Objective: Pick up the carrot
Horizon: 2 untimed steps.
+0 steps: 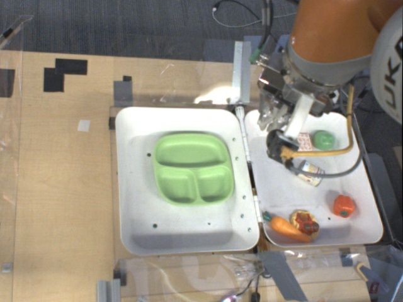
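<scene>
Lettering, black capitals "UK", cut off by the frame edge: on the white arm housing (pixel 387 61), far right.
Small packet (pixel 305 142) in the right bin (pixel 368 228): red-and-white print, too small to read.
Pale labelled item (pixel 310 172) beside it: label illegible.

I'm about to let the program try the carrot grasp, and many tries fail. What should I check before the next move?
1. Carrot visible, lying in the right bin: ok.
2. Gripper lined up over the carrot: not ok; it hangs over the bin's far end, while the carrot lies in the near left corner.
3. Room around the carrot: not ok; a red-and-yellow toy touches it and the bin wall is close.
4. Gripper free of any load: cannot tell.
5. Other things out of the way: ok; the red toy and the green ball lie apart from the carrot.
</scene>
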Each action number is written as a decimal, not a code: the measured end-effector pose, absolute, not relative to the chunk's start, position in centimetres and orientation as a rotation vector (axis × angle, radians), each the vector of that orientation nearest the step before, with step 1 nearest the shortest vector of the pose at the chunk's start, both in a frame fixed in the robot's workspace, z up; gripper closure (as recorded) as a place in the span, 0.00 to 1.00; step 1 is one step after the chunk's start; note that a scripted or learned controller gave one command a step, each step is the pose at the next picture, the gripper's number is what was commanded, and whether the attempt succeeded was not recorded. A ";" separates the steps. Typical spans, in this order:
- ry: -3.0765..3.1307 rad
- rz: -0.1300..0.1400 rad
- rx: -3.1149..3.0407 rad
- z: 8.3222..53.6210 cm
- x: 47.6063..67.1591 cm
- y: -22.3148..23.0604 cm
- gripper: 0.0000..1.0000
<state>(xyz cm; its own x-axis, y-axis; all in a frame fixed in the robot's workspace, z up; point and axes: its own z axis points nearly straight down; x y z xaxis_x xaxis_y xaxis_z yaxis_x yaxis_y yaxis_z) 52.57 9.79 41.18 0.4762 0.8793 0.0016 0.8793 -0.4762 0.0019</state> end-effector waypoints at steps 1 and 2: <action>1.367 0.002 2.828 35.3 55.8 9.0 1.00; 1.378 0.007 2.823 36.5 55.9 9.1 1.00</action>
